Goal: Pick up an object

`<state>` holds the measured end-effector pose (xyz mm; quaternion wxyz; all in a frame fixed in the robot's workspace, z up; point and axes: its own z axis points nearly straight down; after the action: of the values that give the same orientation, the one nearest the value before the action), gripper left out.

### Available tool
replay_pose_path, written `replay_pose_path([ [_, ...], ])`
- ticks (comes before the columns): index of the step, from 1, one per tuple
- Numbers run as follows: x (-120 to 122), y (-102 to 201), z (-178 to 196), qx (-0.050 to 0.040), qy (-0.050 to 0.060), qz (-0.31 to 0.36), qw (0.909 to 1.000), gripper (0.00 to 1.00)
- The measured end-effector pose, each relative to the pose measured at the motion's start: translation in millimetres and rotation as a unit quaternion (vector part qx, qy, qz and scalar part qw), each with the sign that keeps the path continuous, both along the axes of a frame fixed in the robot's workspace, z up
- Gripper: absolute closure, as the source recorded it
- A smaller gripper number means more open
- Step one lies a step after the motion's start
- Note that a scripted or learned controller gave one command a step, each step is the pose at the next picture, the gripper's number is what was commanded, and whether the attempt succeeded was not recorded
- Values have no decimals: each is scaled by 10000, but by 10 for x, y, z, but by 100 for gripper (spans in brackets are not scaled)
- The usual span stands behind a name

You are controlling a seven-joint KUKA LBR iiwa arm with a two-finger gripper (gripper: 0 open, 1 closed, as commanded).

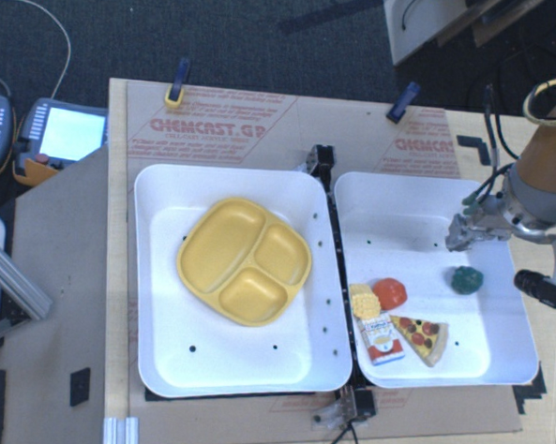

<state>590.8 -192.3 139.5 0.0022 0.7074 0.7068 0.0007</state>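
The table [265,122] carries two shallow white bins side by side, on a brown board with red printed writing. On the left part of the board the writing reads "CHEMCAST GP"; the same words are printed again on the right part, but there they are partly hidden and hard to read. Smaller lines of red text stand under them, too small to read.

The left bin [157,350] holds a yellow divided plate [246,259] with three compartments, lying a little tilted near the middle of the bin.

The right bin [504,366] holds four small things. A dark green round object [466,279] lies toward the right side. A red round object [390,292] lies near the left wall, and a yellow piece like corn [366,302] is just beside it. Below them is a small box [381,342] in white and red, with a picture on it; its label is too small to read. A toy pizza slice [421,336] lies just beside the box, on its right.

The arm comes in from the right, and its end effector [461,230] hangs over the upper right part of the right bin, above the green object and apart from it. I cannot tell if it is open or closed. Nothing is seen between its parts.

At the left edge, off the table, stands a device with a bright screen [69,133]; no writing can be read on it.
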Motion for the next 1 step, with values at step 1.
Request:
replay_pose_path([
  [1, -9, 2, 424, 1, -1, 9, 10000, 100],
])
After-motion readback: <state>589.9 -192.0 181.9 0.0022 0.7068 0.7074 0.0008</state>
